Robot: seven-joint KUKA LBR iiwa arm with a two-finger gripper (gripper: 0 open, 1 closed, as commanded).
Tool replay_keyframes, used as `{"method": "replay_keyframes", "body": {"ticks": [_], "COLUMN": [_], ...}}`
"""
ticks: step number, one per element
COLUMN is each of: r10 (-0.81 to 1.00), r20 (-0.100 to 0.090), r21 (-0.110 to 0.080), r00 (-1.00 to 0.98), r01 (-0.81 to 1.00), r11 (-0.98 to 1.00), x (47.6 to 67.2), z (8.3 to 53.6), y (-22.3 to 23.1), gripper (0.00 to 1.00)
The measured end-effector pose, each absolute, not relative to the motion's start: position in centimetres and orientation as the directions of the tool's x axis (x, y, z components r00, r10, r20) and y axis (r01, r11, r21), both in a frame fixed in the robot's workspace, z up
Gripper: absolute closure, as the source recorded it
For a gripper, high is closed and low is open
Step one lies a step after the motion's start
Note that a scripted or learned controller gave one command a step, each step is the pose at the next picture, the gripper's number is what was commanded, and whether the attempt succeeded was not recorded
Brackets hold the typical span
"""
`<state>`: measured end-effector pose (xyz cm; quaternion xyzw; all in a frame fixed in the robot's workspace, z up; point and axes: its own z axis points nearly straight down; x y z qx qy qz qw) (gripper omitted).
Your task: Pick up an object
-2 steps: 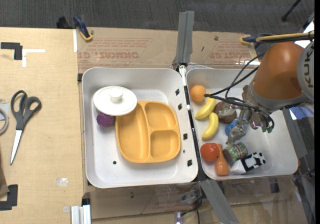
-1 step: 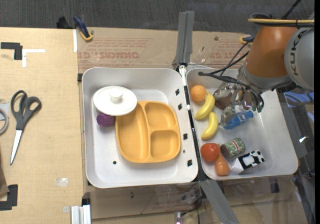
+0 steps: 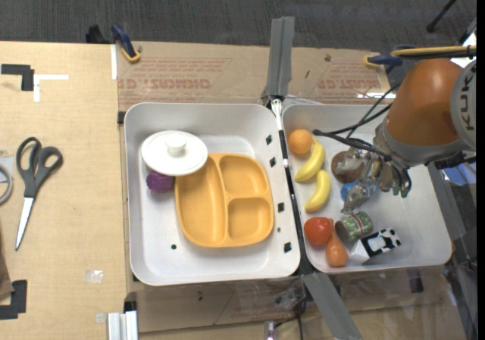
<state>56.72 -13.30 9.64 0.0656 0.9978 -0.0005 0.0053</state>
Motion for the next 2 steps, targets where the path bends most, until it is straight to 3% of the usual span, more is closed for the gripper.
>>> {"method": "replay_keyframes", "body": {"ticks": [1, 2], "r10": [0.162, 0.207], "r20": [-0.007, -0.007], "r21": [0.0, 0.0], "r00": [-0.987, -0.978], "r01": [0.162, 0.207], "r11": [0.987, 0.978], "x": [65.0, 65.3], "z": [9.4, 18.7], "y": [-10.5, -20.9], "gripper": [0.0, 0.0]}}
